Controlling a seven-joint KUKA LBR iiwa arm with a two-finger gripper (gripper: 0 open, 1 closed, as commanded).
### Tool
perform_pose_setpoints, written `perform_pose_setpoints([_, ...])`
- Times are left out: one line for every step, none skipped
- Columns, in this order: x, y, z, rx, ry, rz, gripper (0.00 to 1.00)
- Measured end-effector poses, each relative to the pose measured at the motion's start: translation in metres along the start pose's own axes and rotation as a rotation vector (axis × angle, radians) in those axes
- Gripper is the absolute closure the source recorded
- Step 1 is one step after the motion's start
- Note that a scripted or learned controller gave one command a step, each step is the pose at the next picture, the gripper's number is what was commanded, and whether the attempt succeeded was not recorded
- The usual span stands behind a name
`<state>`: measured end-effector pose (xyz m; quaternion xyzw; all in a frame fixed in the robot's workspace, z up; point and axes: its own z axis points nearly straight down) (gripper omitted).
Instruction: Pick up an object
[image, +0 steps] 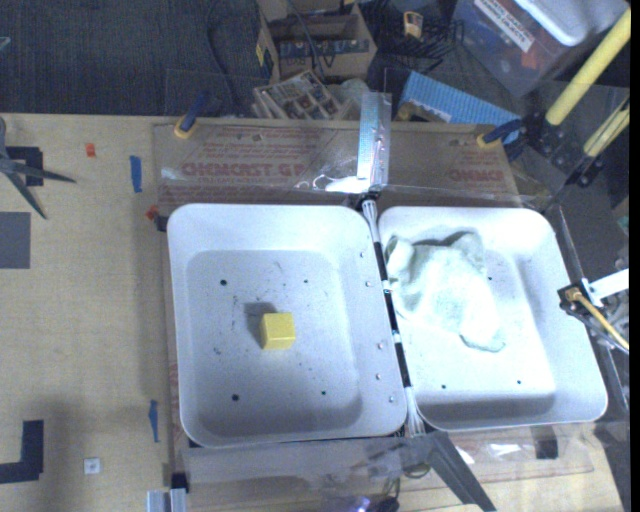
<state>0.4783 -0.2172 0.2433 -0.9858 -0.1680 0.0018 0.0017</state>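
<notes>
A small yellow cube (278, 330) rests on the floor of the left white bin (200, 250), a little left of the bin's centre, with bare floor all around it. A crumpled white cloth (452, 292) with a dark streak along its top edge lies in the upper left part of the right white bin (545, 390), close to the wall that the two bins share.
A metal bracket (374, 150) stands behind the seam between the bins. Boxes and cables clutter the back. A yellow pole (595, 62) slants at the upper right. A small white and yellow fitting (595, 300) pokes in beside the right bin's rim.
</notes>
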Motion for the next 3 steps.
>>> perform_pose_setpoints([0.000,0.000,-0.010,0.001,-0.002,-0.002,1.00])
perform_pose_setpoints([0.014,-0.031,0.155,-0.007,0.008,-0.334,1.00])
perform_pose_setpoints([0.014,-0.030,0.146,-0.006,0.007,-0.329,1.00])
